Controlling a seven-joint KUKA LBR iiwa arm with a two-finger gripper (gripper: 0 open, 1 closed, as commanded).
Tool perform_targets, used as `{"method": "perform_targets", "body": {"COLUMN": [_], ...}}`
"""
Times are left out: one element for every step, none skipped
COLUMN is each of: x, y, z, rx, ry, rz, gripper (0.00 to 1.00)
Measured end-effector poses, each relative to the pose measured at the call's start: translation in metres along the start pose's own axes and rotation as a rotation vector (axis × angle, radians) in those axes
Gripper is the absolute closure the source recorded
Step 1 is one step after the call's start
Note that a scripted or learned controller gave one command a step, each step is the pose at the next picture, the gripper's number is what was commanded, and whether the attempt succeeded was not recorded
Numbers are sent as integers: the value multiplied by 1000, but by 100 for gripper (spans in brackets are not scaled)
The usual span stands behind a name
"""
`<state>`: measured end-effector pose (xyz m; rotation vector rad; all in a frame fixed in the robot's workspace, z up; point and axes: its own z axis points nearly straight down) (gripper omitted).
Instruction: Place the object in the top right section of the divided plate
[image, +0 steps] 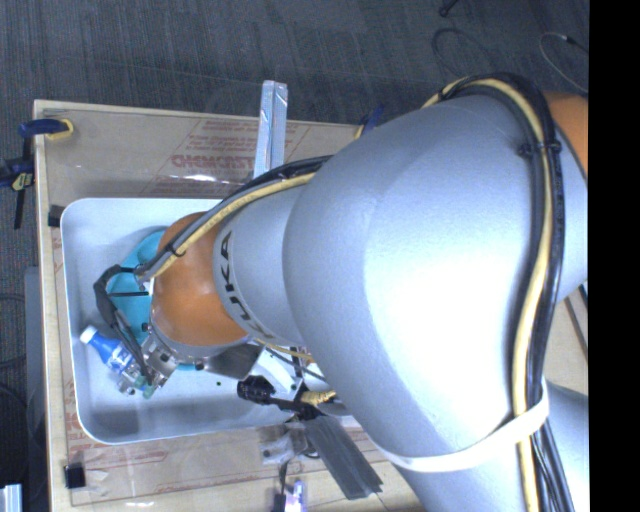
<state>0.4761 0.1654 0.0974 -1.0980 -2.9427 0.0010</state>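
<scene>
The big grey arm covers most of the view, its orange band (190, 290) reaching down into the left white bin (80, 240). A teal divided plate (135, 262) peeks out from behind the orange band at the bin's left middle; most of it is hidden by the arm. My gripper (135, 378) hangs low over the bin floor near the front left. A small blue and white object (100, 347) lies right at the gripper's tip. Whether it sits between the fingers cannot be made out.
The bin's left wall and front wall (130, 430) stand close to the gripper. Cables (270, 392) and a black connector hang under the wrist. A blue clamp (40, 128) grips the bench's back left corner. The right bin is hidden under the arm.
</scene>
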Motion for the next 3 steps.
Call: {"method": "perform_targets", "body": {"x": [-29, -39, -47], "y": [-33, 26, 39], "z": [2, 4, 6], "rx": [-9, 5, 27], "ry": [6, -11, -11], "rz": [-324, -338, -447], "gripper": [100, 100, 100]}}
